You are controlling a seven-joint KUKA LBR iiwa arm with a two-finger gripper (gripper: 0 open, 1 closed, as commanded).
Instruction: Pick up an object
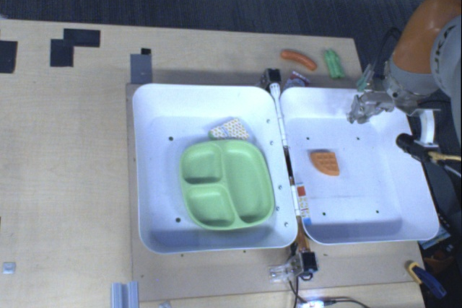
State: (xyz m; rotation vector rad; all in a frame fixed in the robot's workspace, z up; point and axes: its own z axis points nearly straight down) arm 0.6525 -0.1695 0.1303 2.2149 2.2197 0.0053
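Observation:
A small orange object (325, 162) lies flat near the middle of the right bin (375, 216). A green divided plate (227, 183) rests in the left bin (155, 155), with a small white patterned item (231, 129) just behind it. My gripper (363, 110) hangs over the far part of the right bin, above and to the right of the orange object, well apart from it. Nothing shows between its metal fingers (357, 114).
On the bench behind the bins lie an orange sausage-shaped toy (299, 59) and a green toy (333, 63). A black and white divider (284, 144) runs between the bins. The arm (426, 47) comes in over the right bin's far right corner.

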